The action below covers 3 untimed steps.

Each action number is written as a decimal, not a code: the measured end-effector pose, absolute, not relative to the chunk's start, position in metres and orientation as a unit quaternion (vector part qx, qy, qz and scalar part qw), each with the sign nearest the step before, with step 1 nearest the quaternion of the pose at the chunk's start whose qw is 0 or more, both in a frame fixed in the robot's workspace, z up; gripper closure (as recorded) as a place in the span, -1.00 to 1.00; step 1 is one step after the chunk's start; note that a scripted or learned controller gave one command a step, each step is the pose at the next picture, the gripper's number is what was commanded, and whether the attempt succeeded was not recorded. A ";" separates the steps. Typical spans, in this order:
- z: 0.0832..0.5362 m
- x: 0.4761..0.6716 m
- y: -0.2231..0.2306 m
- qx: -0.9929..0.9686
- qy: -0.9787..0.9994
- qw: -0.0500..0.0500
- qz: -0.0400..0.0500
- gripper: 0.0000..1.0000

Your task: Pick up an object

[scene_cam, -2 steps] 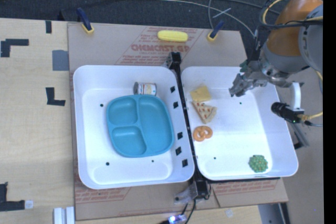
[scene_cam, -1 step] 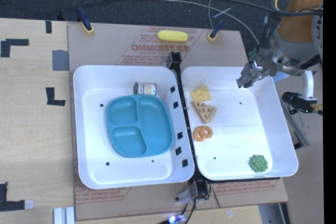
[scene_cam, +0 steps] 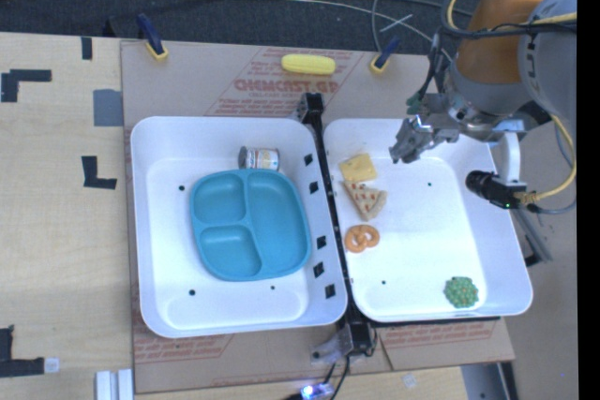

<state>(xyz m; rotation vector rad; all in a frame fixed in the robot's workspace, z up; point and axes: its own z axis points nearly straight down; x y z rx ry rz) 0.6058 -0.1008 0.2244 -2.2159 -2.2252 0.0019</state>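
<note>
Nothing picked yet: dark two-finger end effector (scene_cam: 409, 145) hovers over right white bin (scene_cam: 487, 295), near yellow cheese-like block (scene_cam: 357, 169), grip state can't tell w/ nothing seen held

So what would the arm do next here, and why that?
Probably shift a little left and lower toward the yellow cheese block. The gripper hangs over the top of the right bin, just right of that block, holding nothing visible, and the pizza slice, pretzel and broccoli lie farther off.
</note>
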 end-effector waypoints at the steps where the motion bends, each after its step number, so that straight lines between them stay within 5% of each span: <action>1: 0.220 0.589 -0.047 -0.705 -0.709 0.002 0.001 1.00; 3: 0.220 0.576 0.066 -0.705 -0.709 0.001 0.000 1.00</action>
